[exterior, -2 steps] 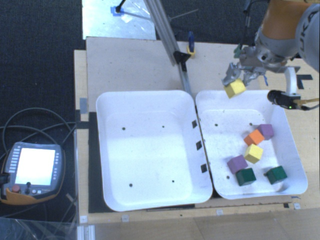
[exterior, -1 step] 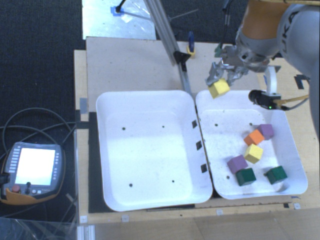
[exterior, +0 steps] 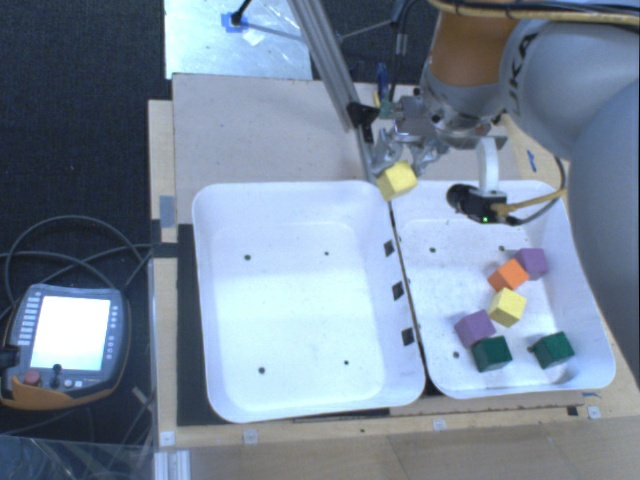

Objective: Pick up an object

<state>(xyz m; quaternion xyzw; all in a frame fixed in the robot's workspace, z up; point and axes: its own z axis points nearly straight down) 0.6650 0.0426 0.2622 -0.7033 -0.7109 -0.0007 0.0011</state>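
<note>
My gripper (exterior: 397, 171) hangs above the far end of the divider between the two bins, shut on a yellow cube (exterior: 397, 180) that shows between its fingers, lifted off the bin floor. In the right bin (exterior: 440, 268) lie several more blocks: a purple cube (exterior: 533, 262), an orange cube (exterior: 508, 274), a second yellow cube (exterior: 506, 306), a larger purple cube (exterior: 474, 327) and two dark green cubes (exterior: 491, 353) (exterior: 552, 349).
The left bin (exterior: 290, 298) sits beside the right one, sharing a raised divider (exterior: 398, 288). A teach pendant (exterior: 62, 343) with cables lies off the bench at the left. A black cable and connector (exterior: 478, 203) hang from the arm over the right bin's far edge.
</note>
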